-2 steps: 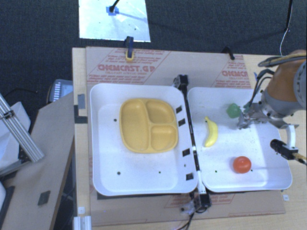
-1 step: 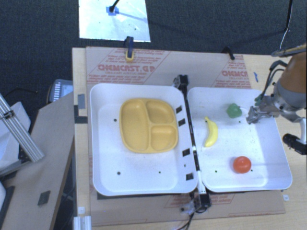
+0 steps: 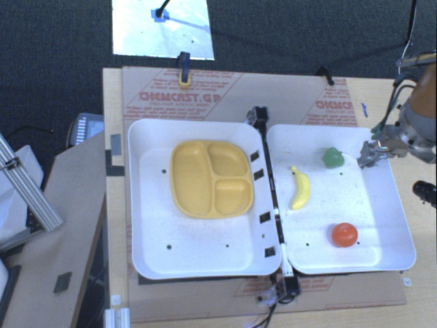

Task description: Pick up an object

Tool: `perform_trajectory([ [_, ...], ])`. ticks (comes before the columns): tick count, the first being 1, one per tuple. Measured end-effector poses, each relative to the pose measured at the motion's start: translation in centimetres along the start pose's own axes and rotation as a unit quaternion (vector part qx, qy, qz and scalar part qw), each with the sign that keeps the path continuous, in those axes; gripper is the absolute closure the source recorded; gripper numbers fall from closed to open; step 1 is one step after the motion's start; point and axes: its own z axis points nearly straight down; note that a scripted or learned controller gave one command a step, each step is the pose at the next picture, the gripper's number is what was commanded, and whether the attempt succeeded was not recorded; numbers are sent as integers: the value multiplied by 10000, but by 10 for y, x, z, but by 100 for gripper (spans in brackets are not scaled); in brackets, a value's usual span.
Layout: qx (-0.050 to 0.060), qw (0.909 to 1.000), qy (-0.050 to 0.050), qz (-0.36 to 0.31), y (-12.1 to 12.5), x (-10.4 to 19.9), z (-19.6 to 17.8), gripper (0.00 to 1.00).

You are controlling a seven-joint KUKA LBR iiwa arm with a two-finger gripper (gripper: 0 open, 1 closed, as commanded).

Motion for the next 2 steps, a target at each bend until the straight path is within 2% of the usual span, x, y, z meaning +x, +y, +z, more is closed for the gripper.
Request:
perform_trajectory([
  [1, -13, 10000, -5, -4, 1, -1, -65, 100],
  [2, 10, 10000, 14, -27, 15, 52, -71, 100],
])
